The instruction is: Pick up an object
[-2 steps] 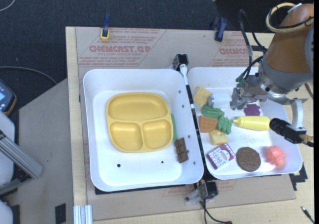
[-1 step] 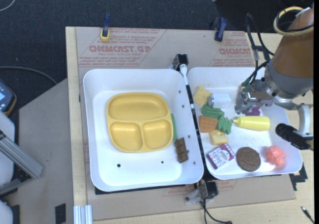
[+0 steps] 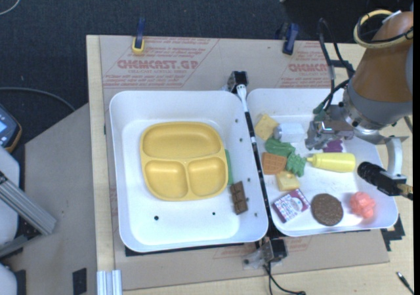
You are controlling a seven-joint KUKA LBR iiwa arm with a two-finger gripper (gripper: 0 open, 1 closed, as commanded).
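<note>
A yellow divided plate [image 3: 182, 168] sits in the white left bin [image 3: 125, 156]; the right bin [image 3: 289, 98] holds a yellow bottle [image 3: 333, 162], brown cookie [image 3: 326, 209] and pink lump [image 3: 362, 204].

illumination is bright, even and diffuse from overhead, so the two white bins [image 3: 121, 156] render near full white with mild glare on their rims, while the dark floor [image 3: 52, 25] beyond the bench stays underexposed and shows little detail. shadows are soft and short, visible under the yellow tray [image 3: 184, 159] and along the inner bin walls, and a soft sheen sits on the orange band [image 3: 387, 58] of the arm. focus is moderate across the frame, with low resolution softening small items and the printed red lettering on the cardboard [image 3: 157, 64], and the gripper [image 3: 321, 135] area is slightly blurred.
</note>
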